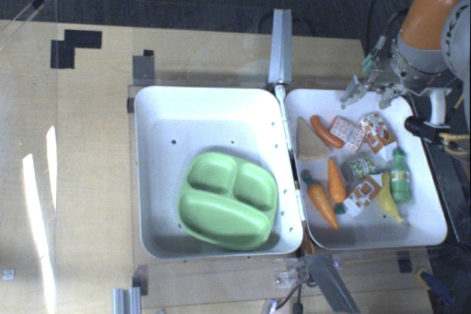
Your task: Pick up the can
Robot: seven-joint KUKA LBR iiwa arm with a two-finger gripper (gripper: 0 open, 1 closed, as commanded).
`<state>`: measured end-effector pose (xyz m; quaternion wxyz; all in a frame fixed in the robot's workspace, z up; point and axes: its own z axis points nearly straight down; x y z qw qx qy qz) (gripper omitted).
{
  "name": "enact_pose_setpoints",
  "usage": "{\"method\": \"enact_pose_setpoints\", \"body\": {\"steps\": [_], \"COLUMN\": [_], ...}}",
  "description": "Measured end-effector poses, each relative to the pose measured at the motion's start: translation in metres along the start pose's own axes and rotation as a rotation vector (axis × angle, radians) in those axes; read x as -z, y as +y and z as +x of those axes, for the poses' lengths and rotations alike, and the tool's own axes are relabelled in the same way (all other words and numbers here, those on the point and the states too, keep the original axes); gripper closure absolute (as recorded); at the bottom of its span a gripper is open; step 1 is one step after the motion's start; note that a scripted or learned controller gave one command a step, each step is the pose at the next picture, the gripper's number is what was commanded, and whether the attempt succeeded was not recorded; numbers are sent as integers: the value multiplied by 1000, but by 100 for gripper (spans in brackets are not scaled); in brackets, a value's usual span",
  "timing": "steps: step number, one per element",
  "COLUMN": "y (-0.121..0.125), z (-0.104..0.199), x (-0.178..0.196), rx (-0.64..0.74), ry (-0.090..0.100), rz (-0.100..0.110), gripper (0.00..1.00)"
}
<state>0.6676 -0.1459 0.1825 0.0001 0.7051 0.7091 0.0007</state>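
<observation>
The can (360,167) is small and grey-green and lies on its side in the middle of the right bin (434,230), among other items. My gripper (373,87) hangs over the far rim of that bin, well behind the can and apart from it. Its fingers are spread open and nothing is between them.
Around the can lie two carrots (335,180), a green bottle (399,176), a banana (390,204), a sausage (321,131) and several snack packets (377,130). The left bin (158,158) holds a green divided tray (228,201). A metal post (280,48) stands behind the divide between the bins.
</observation>
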Motion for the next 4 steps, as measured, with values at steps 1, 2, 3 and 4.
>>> {"method": "enact_pose_setpoints", "body": {"steps": [1, 2, 3, 4], "y": [-69, -111, -108, -108], "z": [-37, -17, -15, -15], "x": [-53, -94, -85, -85], "rx": [121, 49, 51, 51], "ry": [-1, -5, -1, -1], "rz": [0, -11, -15, -14], "gripper": [0, 0, 100, 0]}}
